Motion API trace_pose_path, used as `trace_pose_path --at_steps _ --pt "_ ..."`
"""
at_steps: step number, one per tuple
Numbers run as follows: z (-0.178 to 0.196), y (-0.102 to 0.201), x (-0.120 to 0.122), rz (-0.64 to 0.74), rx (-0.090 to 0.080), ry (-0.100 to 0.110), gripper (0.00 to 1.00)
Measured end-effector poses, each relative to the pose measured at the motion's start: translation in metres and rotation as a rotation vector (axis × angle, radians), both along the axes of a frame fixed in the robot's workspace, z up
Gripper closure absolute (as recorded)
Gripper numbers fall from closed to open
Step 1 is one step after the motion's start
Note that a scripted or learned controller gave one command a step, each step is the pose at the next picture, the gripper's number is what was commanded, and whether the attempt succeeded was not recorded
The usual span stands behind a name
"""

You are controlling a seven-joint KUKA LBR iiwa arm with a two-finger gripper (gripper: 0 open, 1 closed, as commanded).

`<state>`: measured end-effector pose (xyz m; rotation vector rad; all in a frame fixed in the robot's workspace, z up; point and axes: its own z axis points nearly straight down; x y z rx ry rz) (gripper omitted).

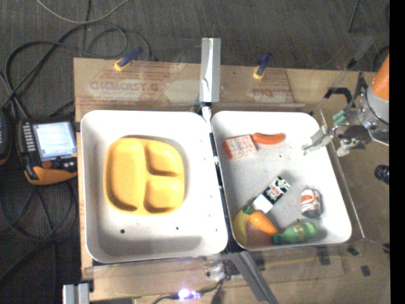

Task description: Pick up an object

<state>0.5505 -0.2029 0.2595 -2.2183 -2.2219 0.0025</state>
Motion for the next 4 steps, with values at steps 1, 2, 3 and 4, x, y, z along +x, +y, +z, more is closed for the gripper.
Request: trace_pose_path --at_steps 1,2,3,4 --pt "-0.098 0.039 0.117 0.078 -0.001 0.001 0.00" --pt "-0.157 0.038 0.119 0.208 -0.005 -0.005 0.00" --pt "-0.150 0.038 0.117 0.209 -0.003 0.006 1.00" --pt "-0.036 0.058 0.118 0.202 -0.001 -0.003 1.00"
